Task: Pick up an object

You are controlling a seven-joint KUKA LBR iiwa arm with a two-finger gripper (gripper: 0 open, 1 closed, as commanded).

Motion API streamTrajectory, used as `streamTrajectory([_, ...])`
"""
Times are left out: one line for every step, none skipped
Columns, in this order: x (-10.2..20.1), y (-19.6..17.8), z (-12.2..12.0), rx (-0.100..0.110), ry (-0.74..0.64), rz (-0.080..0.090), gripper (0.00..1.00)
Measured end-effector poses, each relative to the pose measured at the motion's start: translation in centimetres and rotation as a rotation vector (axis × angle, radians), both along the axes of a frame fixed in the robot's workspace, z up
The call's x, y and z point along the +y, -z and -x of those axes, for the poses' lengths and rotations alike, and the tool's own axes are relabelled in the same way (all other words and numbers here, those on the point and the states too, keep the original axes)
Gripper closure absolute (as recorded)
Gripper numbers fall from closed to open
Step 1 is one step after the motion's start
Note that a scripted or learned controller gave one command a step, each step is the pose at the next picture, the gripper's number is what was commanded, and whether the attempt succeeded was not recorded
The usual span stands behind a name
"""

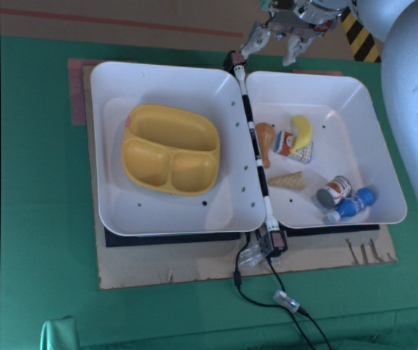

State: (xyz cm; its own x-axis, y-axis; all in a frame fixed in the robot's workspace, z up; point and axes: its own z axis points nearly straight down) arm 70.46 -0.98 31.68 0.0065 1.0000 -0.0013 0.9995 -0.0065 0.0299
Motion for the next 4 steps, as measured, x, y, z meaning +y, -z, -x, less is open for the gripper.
streamTrajectory([-2.9, -4.9, 0.5, 0.015, 0.000, 0.000, 0.00])
streamTrajectory([2.1, 3.1, 0.3, 0.023, -0.004, 0.000, 0.00])
streamTrajectory([4.4, 3.0, 0.3, 0.020, -0.004, 0.000, 0.00])
streamTrajectory([7.8, 3.0, 0.2, 0.016, -0.005, -0.001, 0.00])
